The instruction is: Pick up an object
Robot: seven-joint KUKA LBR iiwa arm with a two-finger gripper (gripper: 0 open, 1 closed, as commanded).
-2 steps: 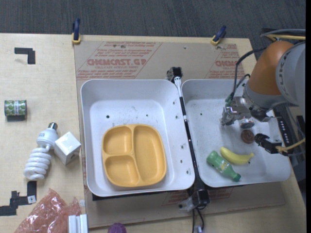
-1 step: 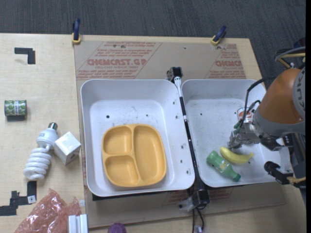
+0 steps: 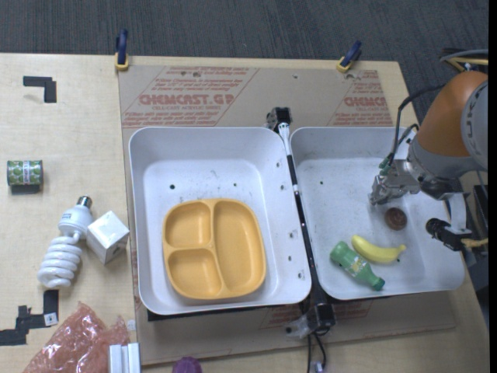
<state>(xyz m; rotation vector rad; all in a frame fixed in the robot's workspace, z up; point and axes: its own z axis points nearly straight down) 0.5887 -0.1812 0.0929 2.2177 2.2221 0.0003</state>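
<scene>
Gripper (image 3: pixel 383 193) low in right bin (image 3: pixel 326 162), just above brown round object (image 3: pixel 396 218) (finger opening cannot be told); banana (image 3: pixel 378 249) and green bottle (image 3: pixel 356 265) nearby

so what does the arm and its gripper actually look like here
The arm is a rounded grey body with a broad orange band above the wrist. Thin black cables loop along its left side down toward the tool. The gripper is a small metallic grey assembly, with a black fitting lower down beside it. No markings are readable.

Banana (image 3: pixel 378 249), green bottle (image 3: pixel 356 265), brown disc (image 3: pixel 396 218)
</scene>
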